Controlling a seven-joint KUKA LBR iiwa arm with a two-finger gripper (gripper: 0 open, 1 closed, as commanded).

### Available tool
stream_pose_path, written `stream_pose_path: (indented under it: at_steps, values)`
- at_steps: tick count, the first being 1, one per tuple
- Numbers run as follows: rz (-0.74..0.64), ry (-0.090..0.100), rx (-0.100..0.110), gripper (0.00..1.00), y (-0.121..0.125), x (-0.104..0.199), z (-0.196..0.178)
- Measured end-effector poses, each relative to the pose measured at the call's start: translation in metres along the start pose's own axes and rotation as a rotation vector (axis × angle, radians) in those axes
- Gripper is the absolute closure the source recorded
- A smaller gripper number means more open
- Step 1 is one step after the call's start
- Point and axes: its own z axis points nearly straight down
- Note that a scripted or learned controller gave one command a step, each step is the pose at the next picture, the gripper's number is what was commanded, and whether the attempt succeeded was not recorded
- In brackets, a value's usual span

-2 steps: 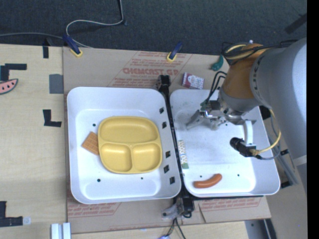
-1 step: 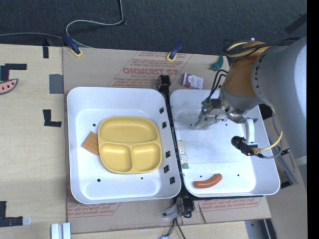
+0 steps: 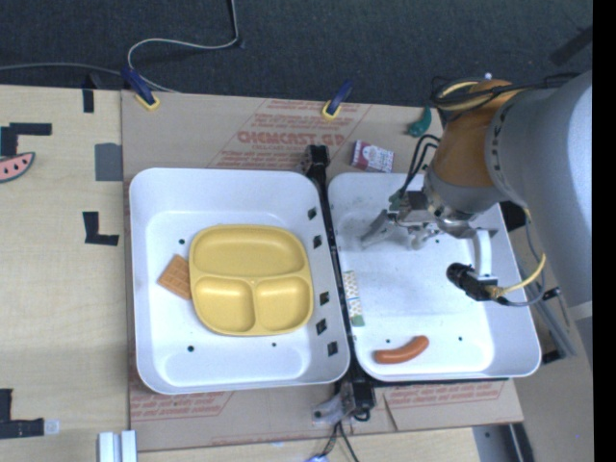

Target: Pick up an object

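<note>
Hot dog (image 3: 400, 350): I count one, lying on the floor of the right bin (image 3: 500, 354), well below the fingers and a little to their left, not touching them. I count one yellow divided plate (image 3: 252, 278) in the left bin (image 3: 159, 354), far left of the fingers, with one tan cracker (image 3: 175, 277) tucked under its left edge. Arm (image 3: 481, 152) enters from the right, bent over the right bin's upper half. Gripper (image 3: 385, 227) points left and down toward the bin floor; I see its fingers spread apart, with nothing between them.
</note>
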Motion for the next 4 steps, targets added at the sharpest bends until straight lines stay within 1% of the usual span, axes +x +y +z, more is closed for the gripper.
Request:
stream_pose_path:
  at_steps: [1, 2, 3, 4]
  values:
    - [-0.001, 0.001, 0.001, 1.0, -0.0002, 0.0007, -0.0091]
    - [-0.001, 0.001, 0.001, 0.0, -0.0002, 0.0007, -0.0091]
    - [-0.002, 0.003, 0.003, 1.0, -0.0005, 0.0015, -0.0181]
    - [-0.002, 0.003, 0.003, 0.0, -0.0005, 0.0015, -0.0181]
